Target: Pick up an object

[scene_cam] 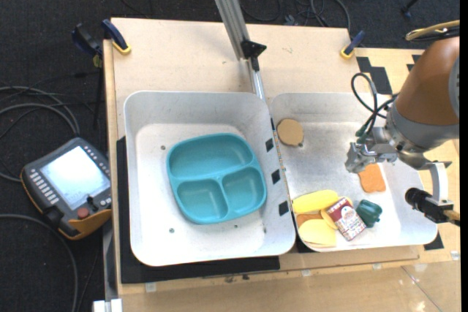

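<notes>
Lying in the right bin (pixel 409 234), the orange sponge-like block (pixel 373 178) sits just under the gripper (pixel 360 159), its long axis running roughly up and down the view with a slight tilt, the upper end tucked beneath the gripper's metal parts. The gripper touches or nearly touches that upper end (which of the two cannot be told), and whether it is open or clamped on anything cannot be told from this slant. The arm (pixel 431 95) reaches in from the right, its grey and orange bulk hanging over the bin's right side, wrist bent downward toward the block, a black cable looping above it.

Below the block, well apart from it, lies a cluster: a dark green object (pixel 369 212), a red and white packet (pixel 344 219) set on a diagonal, and yellow pieces (pixel 316 202) against the front wall. A round tan disc (pixel 290 132) rests near the bin's upper left corner.

The left bin (pixel 146 230) holds a teal divided tray (pixel 216 177), three compartments, turned at a slight angle.
</notes>
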Action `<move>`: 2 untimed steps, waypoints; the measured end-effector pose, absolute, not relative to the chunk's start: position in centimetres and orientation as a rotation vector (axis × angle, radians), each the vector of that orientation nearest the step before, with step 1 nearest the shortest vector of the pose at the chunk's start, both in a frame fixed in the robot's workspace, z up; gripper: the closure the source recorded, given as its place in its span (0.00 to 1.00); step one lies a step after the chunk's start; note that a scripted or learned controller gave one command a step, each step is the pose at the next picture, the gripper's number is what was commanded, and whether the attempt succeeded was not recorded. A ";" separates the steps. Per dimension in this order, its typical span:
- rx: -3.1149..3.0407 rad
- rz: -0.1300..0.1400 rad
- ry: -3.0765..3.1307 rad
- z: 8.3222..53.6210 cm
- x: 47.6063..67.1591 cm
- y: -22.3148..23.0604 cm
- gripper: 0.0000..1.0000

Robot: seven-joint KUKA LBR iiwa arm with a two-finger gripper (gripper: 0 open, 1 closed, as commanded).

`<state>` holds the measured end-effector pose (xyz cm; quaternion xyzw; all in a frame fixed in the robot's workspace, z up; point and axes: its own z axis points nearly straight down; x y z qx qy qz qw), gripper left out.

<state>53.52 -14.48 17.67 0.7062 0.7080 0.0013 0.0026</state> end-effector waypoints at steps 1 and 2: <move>2.214 0.004 2.222 22.0 53.9 -14.1 1.00; 2.213 0.005 2.220 28.3 53.8 -14.5 1.00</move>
